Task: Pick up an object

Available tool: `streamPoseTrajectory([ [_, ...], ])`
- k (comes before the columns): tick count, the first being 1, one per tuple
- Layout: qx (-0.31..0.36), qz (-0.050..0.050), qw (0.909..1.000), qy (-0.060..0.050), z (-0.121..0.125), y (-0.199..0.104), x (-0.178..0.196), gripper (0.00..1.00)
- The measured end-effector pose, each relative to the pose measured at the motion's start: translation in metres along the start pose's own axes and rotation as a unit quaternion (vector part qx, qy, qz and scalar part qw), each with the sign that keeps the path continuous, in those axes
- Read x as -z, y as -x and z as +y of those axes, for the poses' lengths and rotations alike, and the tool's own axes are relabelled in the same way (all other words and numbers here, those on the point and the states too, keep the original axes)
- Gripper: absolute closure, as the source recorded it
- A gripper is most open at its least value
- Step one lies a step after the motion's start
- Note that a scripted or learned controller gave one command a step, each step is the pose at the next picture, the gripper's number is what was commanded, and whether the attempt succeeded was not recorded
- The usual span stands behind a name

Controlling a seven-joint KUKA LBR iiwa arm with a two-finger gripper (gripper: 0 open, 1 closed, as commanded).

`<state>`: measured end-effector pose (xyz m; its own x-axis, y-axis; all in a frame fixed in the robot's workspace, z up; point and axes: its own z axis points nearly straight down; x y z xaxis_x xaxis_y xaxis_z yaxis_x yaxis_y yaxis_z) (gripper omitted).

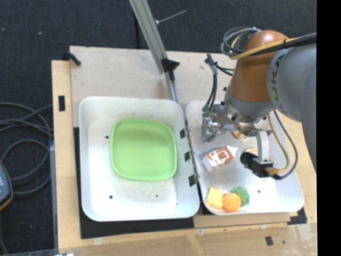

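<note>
In the right bin (282, 188) lie a small orange-and-white box (219, 158), a yellow block (214, 198), an orange ball (231, 202) and a green leafy piece (242, 194). My gripper (209, 129) hangs over the back left part of that bin, just above and to the left of the box, near the wall between the bins. Nothing shows in its grasp. The yellow block, ball and green piece sit together at the bin's front edge.
A square green plate (144, 149) lies in the left bin (93, 196). A slanted metal rail (152, 36) runs from the top down to the bins' divider. The arm's orange band (254, 73) and cables (277, 164) hang over the right bin's back.
</note>
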<state>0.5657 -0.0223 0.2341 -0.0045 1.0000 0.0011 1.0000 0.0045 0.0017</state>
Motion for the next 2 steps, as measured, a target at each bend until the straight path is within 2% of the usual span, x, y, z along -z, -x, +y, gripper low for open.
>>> streamPoseTrajectory([
  [2, 0.0, 0.0, 1.0, -0.001, 0.03, -0.106, -0.008, 1.0],
])
